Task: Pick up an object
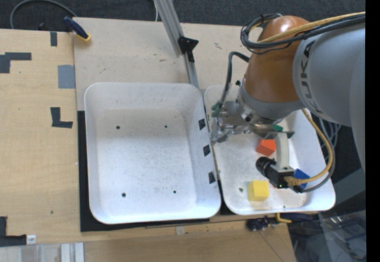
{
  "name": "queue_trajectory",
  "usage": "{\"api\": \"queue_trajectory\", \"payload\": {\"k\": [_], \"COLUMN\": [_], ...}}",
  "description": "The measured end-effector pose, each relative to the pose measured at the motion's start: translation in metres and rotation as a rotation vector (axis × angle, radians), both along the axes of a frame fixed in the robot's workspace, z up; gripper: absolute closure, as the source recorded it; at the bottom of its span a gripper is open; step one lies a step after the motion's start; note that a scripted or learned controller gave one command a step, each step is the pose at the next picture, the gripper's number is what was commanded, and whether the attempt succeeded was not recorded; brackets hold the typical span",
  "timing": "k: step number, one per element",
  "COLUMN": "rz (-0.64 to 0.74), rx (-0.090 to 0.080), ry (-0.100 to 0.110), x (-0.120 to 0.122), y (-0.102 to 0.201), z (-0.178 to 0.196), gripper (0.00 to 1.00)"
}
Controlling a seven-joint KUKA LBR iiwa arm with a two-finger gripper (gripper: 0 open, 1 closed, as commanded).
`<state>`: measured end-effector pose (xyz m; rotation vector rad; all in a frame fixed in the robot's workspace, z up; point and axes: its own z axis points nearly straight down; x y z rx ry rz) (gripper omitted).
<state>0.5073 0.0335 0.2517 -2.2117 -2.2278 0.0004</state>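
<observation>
A: Where's the pincer [222, 130]?
B: Low in the right bin [314, 198], by its left wall. I can't tell whether it grips anything.
A: And the objects?
B: Orange block [266, 147], yellow block [258, 190] and blue block [300, 176] lie in that bin.

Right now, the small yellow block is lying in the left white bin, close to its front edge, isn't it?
Not quite: the small yellow block lies in the right white bin, close to its front edge, beside an orange block and a blue piece. The camera view shows this.
</observation>
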Motion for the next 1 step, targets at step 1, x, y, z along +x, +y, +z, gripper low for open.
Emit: {"api": "queue_trajectory", "payload": {"k": [1], "rz": [0.0], "rx": [0.0], "ry": [0.001], "x": [-0.0085], "y": [0.0503], "z": [-0.0006], "gripper": [1.0]}}
